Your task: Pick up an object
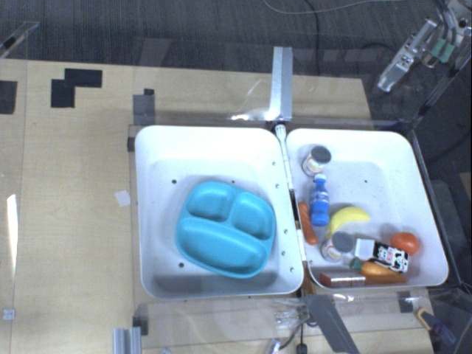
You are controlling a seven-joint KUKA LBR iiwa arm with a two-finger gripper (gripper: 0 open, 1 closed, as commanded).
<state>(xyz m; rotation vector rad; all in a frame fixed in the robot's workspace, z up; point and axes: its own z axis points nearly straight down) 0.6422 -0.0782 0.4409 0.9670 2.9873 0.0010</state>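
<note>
While the hand (402, 59) hangs tilted at two o'clock, off the right bin (413, 161), I cannot tell its grip state.

The pale wooden bench (74, 220) carries two white bins side by side; the left bin (158, 153) at nine o'clock; the right bin (402, 153) at three o'clock.

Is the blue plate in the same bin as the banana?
No, the blue plate lies alone in the left bin, while the banana sits in the right bin.
</note>
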